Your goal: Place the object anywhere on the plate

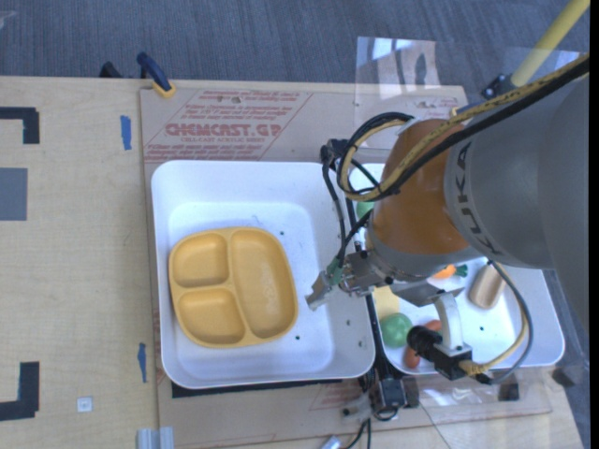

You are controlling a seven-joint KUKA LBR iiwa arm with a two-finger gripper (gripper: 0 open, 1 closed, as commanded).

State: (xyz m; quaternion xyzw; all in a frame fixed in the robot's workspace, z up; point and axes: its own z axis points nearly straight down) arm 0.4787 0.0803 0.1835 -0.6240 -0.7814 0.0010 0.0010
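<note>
Plate (234, 286), yellow and three-sectioned, sits at 9 o'clock in the left bin (178, 190). Arm (440, 195) overhangs the bins' shared wall; hand (323, 288) just off the plate's 3 o'clock rim; cannot tell its opening or load. Green object (395, 327) lies in the right bin (547, 344) at 4 o'clock. Confirm grasp first, release over plate centre.

Yellow three-compartment plate (234, 286) lies flat in the left white bin (178, 190)
</note>
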